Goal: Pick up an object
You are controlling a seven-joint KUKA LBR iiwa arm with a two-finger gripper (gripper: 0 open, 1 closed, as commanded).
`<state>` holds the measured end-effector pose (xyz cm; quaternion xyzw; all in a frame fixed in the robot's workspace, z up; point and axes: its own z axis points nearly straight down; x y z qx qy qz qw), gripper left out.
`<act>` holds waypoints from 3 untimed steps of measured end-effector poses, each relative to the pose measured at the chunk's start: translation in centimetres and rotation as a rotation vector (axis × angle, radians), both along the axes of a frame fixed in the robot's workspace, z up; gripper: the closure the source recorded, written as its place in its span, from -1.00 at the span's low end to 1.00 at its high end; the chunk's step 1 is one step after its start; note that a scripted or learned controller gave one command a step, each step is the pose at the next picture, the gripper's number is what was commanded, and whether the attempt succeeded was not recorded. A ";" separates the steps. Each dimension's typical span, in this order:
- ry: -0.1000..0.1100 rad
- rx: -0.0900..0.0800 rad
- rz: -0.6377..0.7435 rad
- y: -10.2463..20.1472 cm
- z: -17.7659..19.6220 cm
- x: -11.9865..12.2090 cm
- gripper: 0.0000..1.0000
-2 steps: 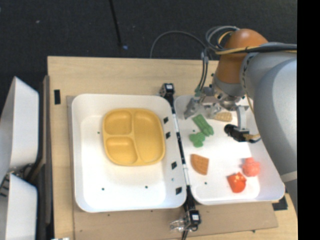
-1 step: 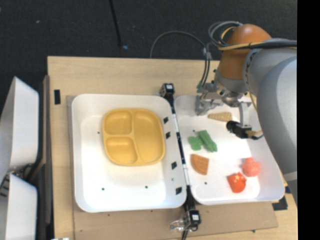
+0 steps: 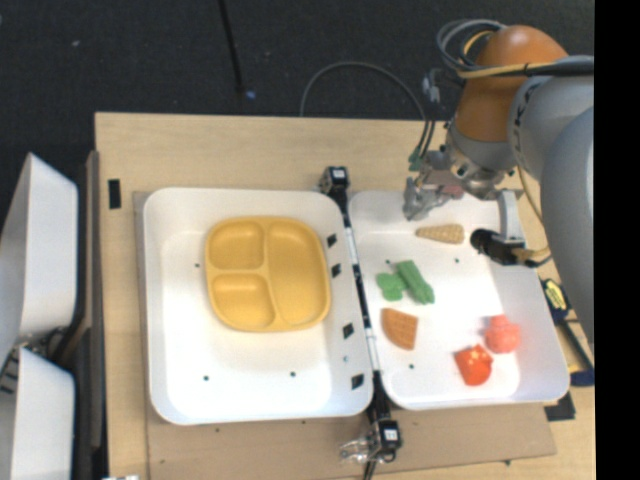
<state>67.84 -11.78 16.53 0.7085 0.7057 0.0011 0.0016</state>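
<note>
My gripper [image 3: 422, 204] hangs over the far left corner of the right-hand shallow white bin [image 3: 535, 373], with my grey arm and its orange band [image 3: 505, 88] reaching in from the right above it. Whether my fingers are spread or pressed together I cannot tell; from this angle they blur into one dark metal cluster, and nothing shows between them.

Just beside me, toward the near right, lies a tan cone-shaped piece like a wafer [image 3: 441, 233], resting flat on the bin floor with its tip pointing left. It sits apart from my fingertips, not touching them. Further toward the camera, around the middle of the same bin, is a green leafy toy vegetable [image 3: 406, 282], and just beyond that, nearer the front, an orange wedge-shaped slice [image 3: 400, 328] close to the divider between the bins. Near the right front corner sit a pinkish-red rounded toy fruit [image 3: 503, 334] and, just beside it to the left and front, a bright red pepper-like toy [image 3: 474, 365]; the two are close but I cannot tell if they touch.

The left-hand white bin [image 3: 180, 388] holds a yellow plastic plate with three compartments [image 3: 267, 273], lying flat near its centre, well apart from me
</note>
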 end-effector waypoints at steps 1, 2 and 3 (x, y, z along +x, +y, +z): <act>-0.003 -0.001 -0.001 -0.6 4.6 -0.1 1.00; -0.002 0.000 0.002 -0.7 8.5 0.0 1.00; 0.003 0.001 0.008 3.5 9.1 -1.3 1.00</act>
